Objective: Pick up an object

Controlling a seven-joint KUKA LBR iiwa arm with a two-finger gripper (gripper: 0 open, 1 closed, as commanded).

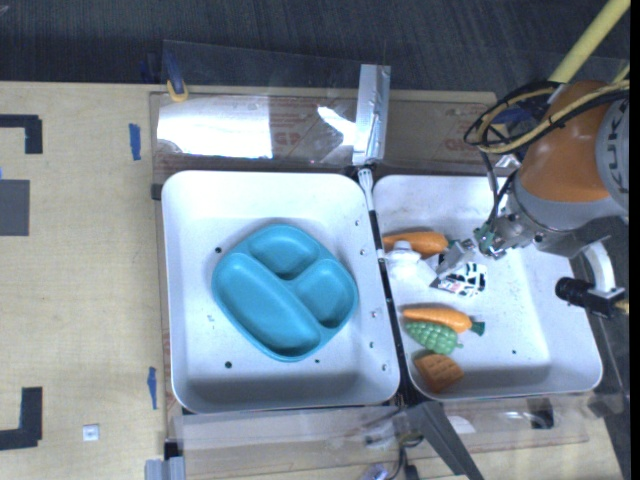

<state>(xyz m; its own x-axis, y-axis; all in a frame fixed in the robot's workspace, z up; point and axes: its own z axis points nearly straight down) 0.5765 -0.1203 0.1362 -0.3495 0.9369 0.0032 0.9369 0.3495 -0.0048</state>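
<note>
While our hand [462, 268] hangs low in the right bin [570, 368], near its far edge, we cannot tell how it is set. We judge the reach underway; next, closing on the black-and-white object [462, 284] just beneath, beside the carrot [437, 318].

A pale wooden bench [70, 298] with blue tape marks [134, 140] meets dark floor [250, 8].

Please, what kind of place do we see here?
Probably a robotics lab test bench, not a kitchen: a robot arm reaches over two white bins, which hold a blue divided plate and toy carrots.
</note>
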